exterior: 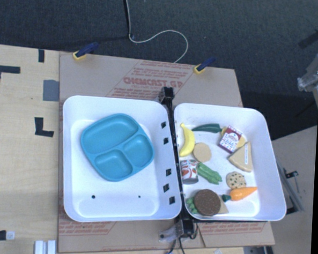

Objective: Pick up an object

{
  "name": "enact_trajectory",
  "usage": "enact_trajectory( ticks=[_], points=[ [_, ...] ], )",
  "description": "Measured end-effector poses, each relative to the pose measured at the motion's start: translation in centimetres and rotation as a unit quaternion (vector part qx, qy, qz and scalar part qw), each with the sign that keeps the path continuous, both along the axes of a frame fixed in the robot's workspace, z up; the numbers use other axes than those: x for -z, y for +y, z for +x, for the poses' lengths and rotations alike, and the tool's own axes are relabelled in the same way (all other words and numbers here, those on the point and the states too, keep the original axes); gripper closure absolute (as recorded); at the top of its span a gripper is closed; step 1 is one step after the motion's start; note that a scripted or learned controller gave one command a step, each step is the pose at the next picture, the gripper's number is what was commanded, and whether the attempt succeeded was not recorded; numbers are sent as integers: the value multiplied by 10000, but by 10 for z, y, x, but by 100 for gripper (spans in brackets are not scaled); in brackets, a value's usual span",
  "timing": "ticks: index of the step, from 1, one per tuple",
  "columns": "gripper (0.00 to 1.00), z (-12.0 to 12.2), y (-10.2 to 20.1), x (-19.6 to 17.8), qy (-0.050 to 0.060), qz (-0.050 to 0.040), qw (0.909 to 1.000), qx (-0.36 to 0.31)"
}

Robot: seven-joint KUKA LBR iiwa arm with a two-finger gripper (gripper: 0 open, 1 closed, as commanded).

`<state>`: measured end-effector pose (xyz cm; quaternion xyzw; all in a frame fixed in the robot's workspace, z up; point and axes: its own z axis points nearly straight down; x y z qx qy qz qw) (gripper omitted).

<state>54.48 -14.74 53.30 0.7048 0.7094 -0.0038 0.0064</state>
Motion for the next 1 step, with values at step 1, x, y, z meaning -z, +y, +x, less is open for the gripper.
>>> enact_trajectory(
  ticks=[1],
  points=[
    [100,0,0,-10,-3,-6,10000,-2]
  ],
)
